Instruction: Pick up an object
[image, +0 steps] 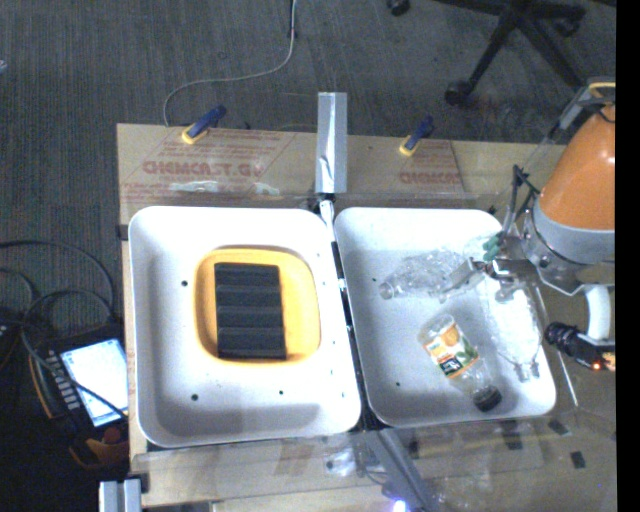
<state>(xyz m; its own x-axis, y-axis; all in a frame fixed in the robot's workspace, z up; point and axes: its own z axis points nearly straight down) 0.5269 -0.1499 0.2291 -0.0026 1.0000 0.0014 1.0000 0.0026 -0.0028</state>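
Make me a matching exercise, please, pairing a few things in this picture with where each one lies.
Things:
1. yellow tray
2. labelled bottle
3. crumpled clear bottle
4. blue clamp

Places:
A. near front of the right bin
B. on the cardboard behind the left bin
C. middle of the left bin
D. towards the back of the right bin

Pairs: 1-C, 2-A, 3-D, 4-B
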